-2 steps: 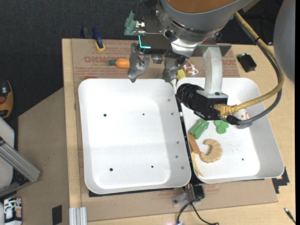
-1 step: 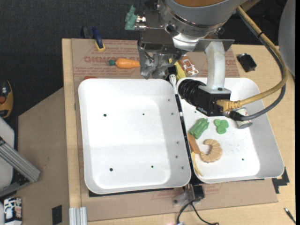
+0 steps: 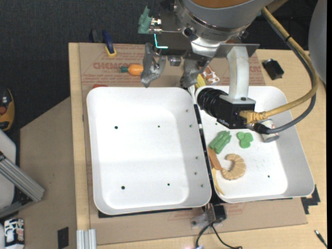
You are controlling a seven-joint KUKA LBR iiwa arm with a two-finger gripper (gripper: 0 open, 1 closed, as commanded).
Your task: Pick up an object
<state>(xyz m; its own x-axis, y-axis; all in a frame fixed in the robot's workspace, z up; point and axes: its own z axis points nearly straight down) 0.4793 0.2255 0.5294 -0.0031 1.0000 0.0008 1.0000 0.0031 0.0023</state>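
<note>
We see the gripper [image 3: 168, 72] above the bins' far edge — fingers apart, holding nothing; croissant [image 3: 233, 167] in right bin [image 3: 290, 165].

You see the tabletop [image 3: 46, 139] covered by a brown cardboard sheet [image 3: 78, 77] with red lettering along its far edge. Two shallow white bins sit on the sheet, touching side by side: the left bin [image 3: 145, 144] and the right bin [image 3: 280, 165]. A small black block [image 3: 273, 69] lies on the cardboard beyond the right bin's far corner.
</note>
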